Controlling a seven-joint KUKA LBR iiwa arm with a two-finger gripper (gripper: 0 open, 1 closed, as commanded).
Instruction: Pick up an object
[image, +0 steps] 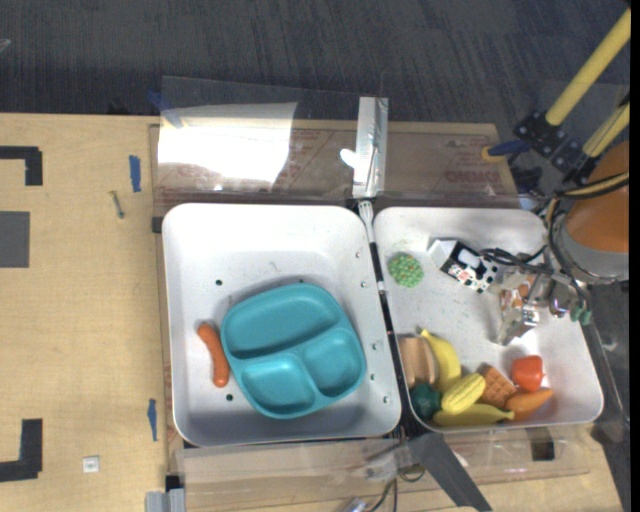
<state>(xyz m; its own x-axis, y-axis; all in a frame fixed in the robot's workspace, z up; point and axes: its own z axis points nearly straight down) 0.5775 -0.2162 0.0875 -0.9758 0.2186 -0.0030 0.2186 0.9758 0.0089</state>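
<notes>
A robot gripper (520, 318) hangs low over the right bin (470, 225), arm reaching in from the right. Whether its jaws are wide or narrow, I cannot tell. Relative to the gripper, a tomato (529, 371) lies just toward the bin's near edge, closest of all. A carrot (530, 402) lies beyond it, long axis crosswise.

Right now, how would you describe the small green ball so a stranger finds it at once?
Look in the right bin, at its upper left corner beside the divider. The green ball lies there alone on bare white floor. It is round and bumpy, unlike the black-and-white toy to its right.
</notes>
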